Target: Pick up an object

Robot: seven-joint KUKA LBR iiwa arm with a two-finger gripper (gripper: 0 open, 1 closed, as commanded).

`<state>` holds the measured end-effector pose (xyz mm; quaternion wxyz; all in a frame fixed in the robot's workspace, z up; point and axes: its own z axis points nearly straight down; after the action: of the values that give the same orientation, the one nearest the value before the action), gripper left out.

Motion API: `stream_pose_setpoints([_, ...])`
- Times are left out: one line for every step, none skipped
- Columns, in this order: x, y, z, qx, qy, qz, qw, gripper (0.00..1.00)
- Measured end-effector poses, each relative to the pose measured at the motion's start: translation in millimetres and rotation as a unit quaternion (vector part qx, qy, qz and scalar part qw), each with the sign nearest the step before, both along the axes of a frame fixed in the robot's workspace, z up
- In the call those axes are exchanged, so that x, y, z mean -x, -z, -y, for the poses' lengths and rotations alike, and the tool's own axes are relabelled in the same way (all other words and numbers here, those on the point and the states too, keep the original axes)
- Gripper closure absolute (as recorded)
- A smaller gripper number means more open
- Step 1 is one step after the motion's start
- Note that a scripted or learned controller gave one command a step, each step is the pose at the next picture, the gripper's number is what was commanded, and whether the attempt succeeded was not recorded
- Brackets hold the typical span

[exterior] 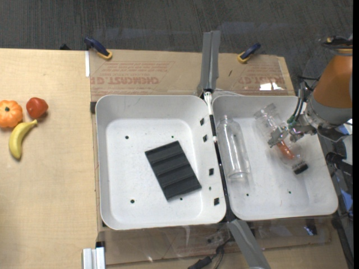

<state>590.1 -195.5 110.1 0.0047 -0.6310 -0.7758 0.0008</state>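
Small black piece (300,167): nearest item in the right bin (314,206), lying loose just below the gripper. Judged light and rigid; too small to tell its shape.

Black slab (173,170): ridged, rectangular, flat on the floor of the left bin (112,206), turned at a slant. Judged stiff and fairly light; the low profile leaves little to pinch, so a grip across the short width looks best.

Clear tube (234,150): lies lengthwise near the left wall of the right bin. Judged light, hard and slippery, and likely to roll; take it across the body at mid-length.

Reddish item (285,148): under the gripper, in the middle of the right bin. Material cannot be told; partly covered.

Clear item (266,118): transparent, just beyond the gripper towards the bin's far wall. Outline faint; judged light and smooth, possibly easy to crush.

Gripper (279,137): low over the right bin, reaching in from the right, directly at the reddish item. State of the fingers: cannot tell, and no hold on anything can be confirmed.

Fruit: banana (18,138), orange (9,114) and apple (36,107) on the bench (45,206), well apart from both bins.

Writing: cardboard (134,74) behind the bins carries red print, seen upside down; it appears to read "CHEMCRAFT" or similar, not certain. A white label (271,86) on the far right is unreadable.

Clamps (99,48): blue with orange tips, on the cardboard's far edge.
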Motion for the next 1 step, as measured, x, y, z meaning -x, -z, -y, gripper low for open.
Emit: stream_pose_setpoints([-22.3, 8.2, -4.8, -0.0028, 0.01, -0.03, 0.9995, 1.0])
